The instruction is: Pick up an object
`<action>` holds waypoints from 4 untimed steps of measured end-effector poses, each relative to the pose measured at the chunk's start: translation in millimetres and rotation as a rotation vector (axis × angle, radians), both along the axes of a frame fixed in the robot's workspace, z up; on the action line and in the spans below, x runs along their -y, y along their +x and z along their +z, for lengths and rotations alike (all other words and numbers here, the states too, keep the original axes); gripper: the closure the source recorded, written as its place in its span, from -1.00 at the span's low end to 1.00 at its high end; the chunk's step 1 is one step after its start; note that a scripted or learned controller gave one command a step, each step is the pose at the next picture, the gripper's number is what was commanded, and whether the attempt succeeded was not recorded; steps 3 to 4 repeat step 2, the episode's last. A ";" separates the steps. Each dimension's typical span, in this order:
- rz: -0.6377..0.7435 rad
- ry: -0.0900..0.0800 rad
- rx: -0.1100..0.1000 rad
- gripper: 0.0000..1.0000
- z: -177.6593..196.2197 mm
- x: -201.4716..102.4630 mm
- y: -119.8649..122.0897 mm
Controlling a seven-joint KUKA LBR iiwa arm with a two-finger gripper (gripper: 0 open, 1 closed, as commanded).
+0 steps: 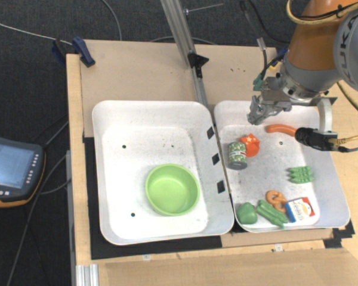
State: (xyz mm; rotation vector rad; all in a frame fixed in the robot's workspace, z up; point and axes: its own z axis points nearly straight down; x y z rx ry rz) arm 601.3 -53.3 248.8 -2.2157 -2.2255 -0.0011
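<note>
The arm (322, 34) reached in from the right; its gripper (261, 113) hung over the far edge of the right bin (337, 186), and how it stood could not be told; the left bin (107, 159) lay to the gripper's left, holding a green bowl (172, 189); a small can (237, 155) and an orange toy (250, 145) sat just below the gripper, touching; an orange carrot (280, 129) lay just beside it to the right; a green pea pod (271, 213) lay well below.
</note>
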 end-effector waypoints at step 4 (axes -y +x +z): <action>0.001 0.000 0.000 1.00 -2.1 -108.9 -35.0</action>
